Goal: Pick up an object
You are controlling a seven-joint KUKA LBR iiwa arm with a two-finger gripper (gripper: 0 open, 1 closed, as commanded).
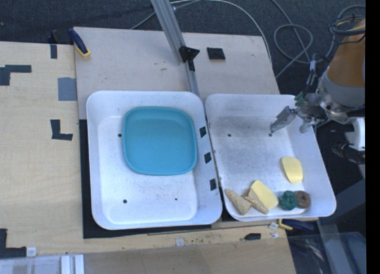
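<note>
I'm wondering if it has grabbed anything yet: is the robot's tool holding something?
No. The tool hangs over bare floor of the right bin; nothing sits between its fingers.

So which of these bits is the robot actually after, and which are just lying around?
Part of the job:
tool
yellow piece
yellow wedge
tan pieces
green lump
brown ring
right bin

Just lying about:
blue plate
left bin
cables
metal pole

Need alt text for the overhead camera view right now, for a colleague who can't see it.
The gripper hovers over the right bin, holding nothing, above small objects clustered at its near edge: a yellow block, a yellow wedge, a tan piece, a green object. The left bin holds a blue plate.
</note>
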